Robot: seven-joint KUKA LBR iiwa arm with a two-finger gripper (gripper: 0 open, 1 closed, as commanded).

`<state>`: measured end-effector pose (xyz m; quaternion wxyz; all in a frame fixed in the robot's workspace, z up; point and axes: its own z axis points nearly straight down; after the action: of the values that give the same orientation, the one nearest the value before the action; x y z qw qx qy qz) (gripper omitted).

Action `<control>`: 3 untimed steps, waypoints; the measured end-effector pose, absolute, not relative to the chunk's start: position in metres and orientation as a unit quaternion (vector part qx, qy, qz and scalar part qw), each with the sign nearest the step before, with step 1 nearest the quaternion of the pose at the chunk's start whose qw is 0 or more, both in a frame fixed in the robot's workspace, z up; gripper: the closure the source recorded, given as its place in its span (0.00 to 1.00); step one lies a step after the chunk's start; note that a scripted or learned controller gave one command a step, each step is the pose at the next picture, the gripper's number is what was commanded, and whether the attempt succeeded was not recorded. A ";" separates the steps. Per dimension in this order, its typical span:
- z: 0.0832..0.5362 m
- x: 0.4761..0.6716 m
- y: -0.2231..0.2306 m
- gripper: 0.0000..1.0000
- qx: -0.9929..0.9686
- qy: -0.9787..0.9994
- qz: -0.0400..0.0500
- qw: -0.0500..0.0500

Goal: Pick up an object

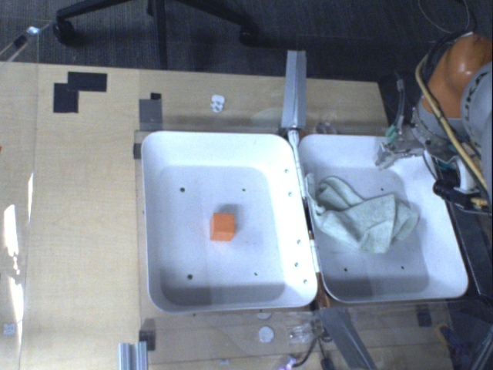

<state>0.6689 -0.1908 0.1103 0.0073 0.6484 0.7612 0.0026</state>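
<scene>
Gripper [391, 151] hangs over the right bin's [439, 284] far rim, beyond the crumpled cloth [368, 218]; finger state unreadable. You should descend squarely on the cloth's raised fold.

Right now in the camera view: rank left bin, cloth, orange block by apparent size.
1. left bin, clearly the largest.
2. cloth, crumpled in the right bin.
3. orange block, smallest, on the left bin's floor.
All lie at similar depth, so the ranking holds.
</scene>
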 end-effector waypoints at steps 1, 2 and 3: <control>0.118 0.671 -0.205 1.00 0.744 0.668 0.002 0.003; 0.167 0.670 -0.197 1.00 0.853 0.522 0.001 0.002; 0.097 0.667 -0.191 1.00 0.932 0.362 0.002 0.001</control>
<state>0.6675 -0.1905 0.0971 0.0014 0.9320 0.3625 0.0021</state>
